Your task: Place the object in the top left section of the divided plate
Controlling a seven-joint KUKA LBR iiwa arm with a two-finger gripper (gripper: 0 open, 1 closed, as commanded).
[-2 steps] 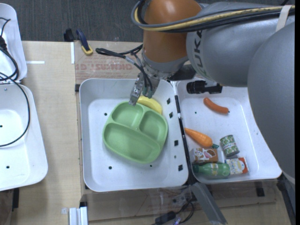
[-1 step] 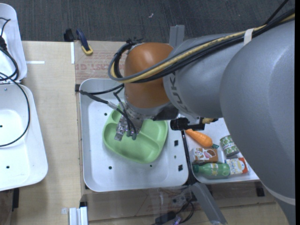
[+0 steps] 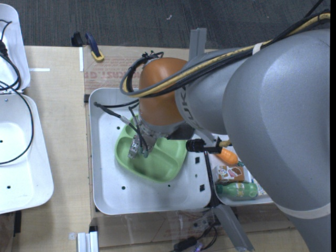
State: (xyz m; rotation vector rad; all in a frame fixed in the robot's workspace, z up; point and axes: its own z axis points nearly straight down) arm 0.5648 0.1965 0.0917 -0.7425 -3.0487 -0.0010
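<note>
Nearest the camera, along the lower right of the view, a green bottle-like item [image 3: 242,190], a small printed packet [image 3: 231,174] and an orange carrot-shaped piece [image 3: 227,155] lie together at the arm's foot, just right of the white bin [image 3: 105,193] that sits on the tabletop [image 3: 58,88]. Which of these is the task's object cannot be told, and nothing is seen gripped. A little farther in, the green divided plate [image 3: 157,164] rests inside that bin, and the pincer [image 3: 139,147] hangs over the plate's left part, at or just above its surface; whether it is spread or closed cannot be told, since the wrist hides much of it. To do this step well, the pincer should be centred over the far left compartment, clear of the raised dividers, and lowered gently so that anything released settles flat and does not roll over a ridge. Farther still, the orange wrist band [image 3: 160,91] and looping cables [image 3: 131,72] crowd the plate's far edge, so the descent wants to be straight down.
</note>
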